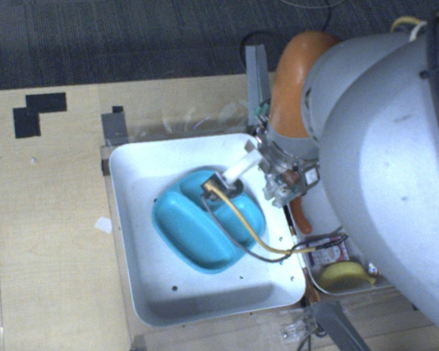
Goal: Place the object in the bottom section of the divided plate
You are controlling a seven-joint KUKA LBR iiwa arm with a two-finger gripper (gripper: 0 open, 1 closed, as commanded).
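A blue divided plate (196,227) lies tilted in the middle of the left white bin (150,286). My gripper (284,180) hangs over that bin's right rim, just past the plate's upper right edge, at the end of the grey arm with its orange band. I see nothing held in it. A yellow banana-like object (347,274) lies in the right bin, low down beside the arm. A brown-orange stick-like object (301,218) lies just below the gripper, at the right bin's left wall.
The arm's big grey body (394,173) hides most of the right bin. A small printed packet (330,253) lies above the yellow object. The left bin's floor shows bare white around the plate. Pale bench lies to the left.
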